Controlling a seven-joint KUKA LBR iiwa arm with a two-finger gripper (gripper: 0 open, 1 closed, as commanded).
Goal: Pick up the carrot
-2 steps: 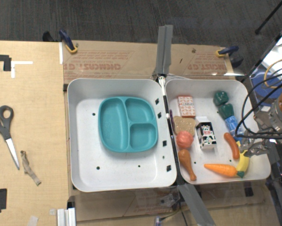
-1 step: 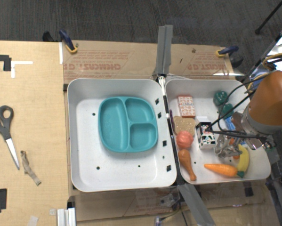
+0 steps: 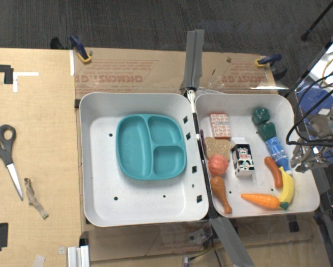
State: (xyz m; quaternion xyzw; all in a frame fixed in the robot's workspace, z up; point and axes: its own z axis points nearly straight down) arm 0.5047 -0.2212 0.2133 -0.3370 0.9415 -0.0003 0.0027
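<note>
lying near the front rim of the right bin: carrot, its tip beside a banana. just left, a chicken drumstick; behind, a small milk carton. off the bin's right edge, gripper, clear of the carrot; cannot tell whether released or clenched. in the left bin, a teal plate.

I count two white bins, one teal plate and one pair of scissors. Food-wise: one carrot, one banana.

The gripper at the right bin's rim is too blurred to read.
</note>
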